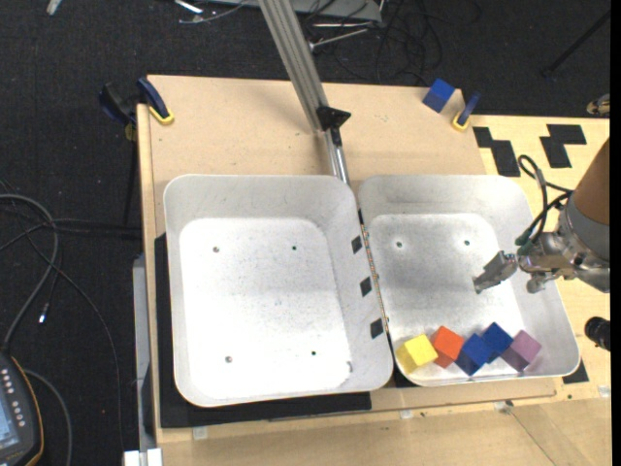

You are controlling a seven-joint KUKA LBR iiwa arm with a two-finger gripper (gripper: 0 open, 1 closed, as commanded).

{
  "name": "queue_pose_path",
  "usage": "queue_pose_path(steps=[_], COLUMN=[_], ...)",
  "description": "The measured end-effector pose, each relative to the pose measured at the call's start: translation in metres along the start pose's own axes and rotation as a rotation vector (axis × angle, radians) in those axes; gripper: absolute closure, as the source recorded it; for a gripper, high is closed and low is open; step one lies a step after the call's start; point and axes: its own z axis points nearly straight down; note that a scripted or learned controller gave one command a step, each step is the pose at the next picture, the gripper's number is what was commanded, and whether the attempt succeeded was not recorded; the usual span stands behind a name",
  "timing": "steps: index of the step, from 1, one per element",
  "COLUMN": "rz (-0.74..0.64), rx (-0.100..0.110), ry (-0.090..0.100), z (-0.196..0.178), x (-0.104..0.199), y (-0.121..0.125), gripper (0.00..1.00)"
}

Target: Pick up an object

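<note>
We note the left bin (262, 289) first: shallow, white, speckled grey on its floor, lying square on the wooden bench (243, 124). A clamp (155, 103) with yellow and blue jaws grips the bench's far left corner. A slanted metal pole (296, 51) runs from the top of the view down toward the seam between the bins.

Right bin (437, 212) sits edge to edge with the left one. Along its near wall we see four small blocks in a row, touching or nearly so: yellow block (418, 351), orange block (447, 344), blue block (484, 347), purple block (523, 349). The row's long axis runs left to right, parallel to the bin's near edge, rising very slightly toward the right. Each block is roughly cubic, so none has a clear long axis of its own; the yellow and blue ones look turned a little on the floor.

The gripper (495, 272) hangs over the right bin's middle-right floor, above and apart from the blocks, pointing leftward and down. Nothing sits between its fingers; whether they stand wide or narrow we cannot tell. A second blue block (440, 94) rests on the bench near the far right clamp (464, 111).
</note>
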Motion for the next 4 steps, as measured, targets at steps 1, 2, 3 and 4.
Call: queue_pose_path(steps=[1,2,3,4], rz=[-0.003,-0.004,-0.011,0.012], rx=[-0.001,-0.002,-0.013,-0.013], ry=[-0.001,0.000,0.001,-0.014], z=[0.123,0.122,0.017,0.056], x=[0.052,0.074,0.150,0.229], y=[-0.006,-0.005,0.107,0.059], gripper=[0.00,0.00,0.00,0.00])
